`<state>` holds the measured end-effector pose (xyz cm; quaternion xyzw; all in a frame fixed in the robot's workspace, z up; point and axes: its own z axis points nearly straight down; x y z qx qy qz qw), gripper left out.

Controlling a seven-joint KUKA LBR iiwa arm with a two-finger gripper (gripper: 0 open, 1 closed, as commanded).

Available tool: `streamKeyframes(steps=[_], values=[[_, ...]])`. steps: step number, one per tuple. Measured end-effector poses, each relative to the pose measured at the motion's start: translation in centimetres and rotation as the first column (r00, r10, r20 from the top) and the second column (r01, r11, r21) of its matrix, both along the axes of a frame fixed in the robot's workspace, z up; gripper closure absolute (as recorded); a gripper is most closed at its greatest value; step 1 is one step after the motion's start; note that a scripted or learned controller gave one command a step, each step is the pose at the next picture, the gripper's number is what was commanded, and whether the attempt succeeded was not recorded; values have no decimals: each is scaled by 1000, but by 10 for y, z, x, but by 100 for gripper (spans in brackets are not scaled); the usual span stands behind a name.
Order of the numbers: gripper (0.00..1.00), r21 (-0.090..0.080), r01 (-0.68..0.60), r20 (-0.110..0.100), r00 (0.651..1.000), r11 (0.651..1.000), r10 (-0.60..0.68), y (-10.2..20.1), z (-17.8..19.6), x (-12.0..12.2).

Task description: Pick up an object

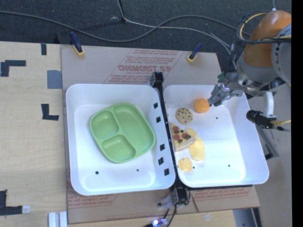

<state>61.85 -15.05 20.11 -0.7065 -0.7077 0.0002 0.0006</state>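
Gripper [218, 97] beside orange ball [201, 105], jaws unclear

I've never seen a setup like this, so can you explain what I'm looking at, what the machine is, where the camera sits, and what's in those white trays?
One camera looks down at a slant from above the bench. The grey arm with an orange band is a robot, and its gripper hangs over the right bin, beside a small orange ball. That bin also holds a toy cookie, a pizza slice and two yellow pieces. The left bin holds a green divided plate. Nothing shows between the gripper's fingers.
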Motion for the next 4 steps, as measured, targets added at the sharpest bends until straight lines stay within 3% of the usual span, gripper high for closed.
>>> streamKeyframes(steps=[1,2,4], values=[[100,0,1,1,1000,1000,-1,1,9,0],[100,0,-3,1,1000,1000,3,52,10,17],[100,0,-2,0,1000,1000,2,159,31,23]])
